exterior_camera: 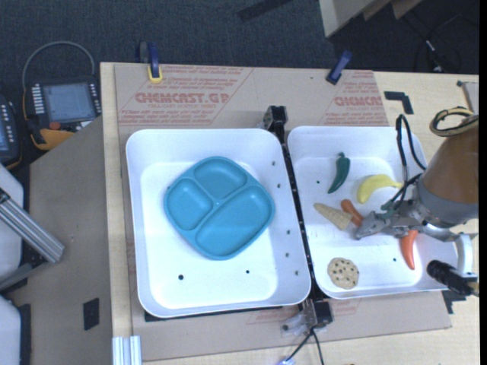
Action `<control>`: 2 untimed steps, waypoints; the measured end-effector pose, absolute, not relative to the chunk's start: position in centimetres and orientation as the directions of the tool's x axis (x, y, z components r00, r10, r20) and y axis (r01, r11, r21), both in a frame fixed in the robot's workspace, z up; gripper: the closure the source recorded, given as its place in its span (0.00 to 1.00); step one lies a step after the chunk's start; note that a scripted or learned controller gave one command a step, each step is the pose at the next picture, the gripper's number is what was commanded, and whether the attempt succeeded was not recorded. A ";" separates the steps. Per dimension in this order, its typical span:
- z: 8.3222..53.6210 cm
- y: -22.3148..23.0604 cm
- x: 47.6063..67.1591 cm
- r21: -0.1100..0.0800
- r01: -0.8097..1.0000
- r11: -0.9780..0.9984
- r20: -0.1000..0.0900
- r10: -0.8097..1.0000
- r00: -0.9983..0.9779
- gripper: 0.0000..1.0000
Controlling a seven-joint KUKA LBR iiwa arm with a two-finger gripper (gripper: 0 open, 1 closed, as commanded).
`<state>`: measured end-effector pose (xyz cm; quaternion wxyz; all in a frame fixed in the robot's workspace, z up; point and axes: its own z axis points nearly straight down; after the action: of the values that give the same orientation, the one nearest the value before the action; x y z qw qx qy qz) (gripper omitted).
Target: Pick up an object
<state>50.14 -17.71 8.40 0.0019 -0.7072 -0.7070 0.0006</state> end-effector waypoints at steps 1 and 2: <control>9.4 -17.7 50.2 -0.001 1.000 -0.001 0.001 1.000 0.001 1.00; 14.3 -16.9 49.9 0.005 1.000 0.001 -0.002 1.000 -0.001 1.00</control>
<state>49.88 -16.89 14.34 -0.0026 -0.7066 -0.7076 -0.0010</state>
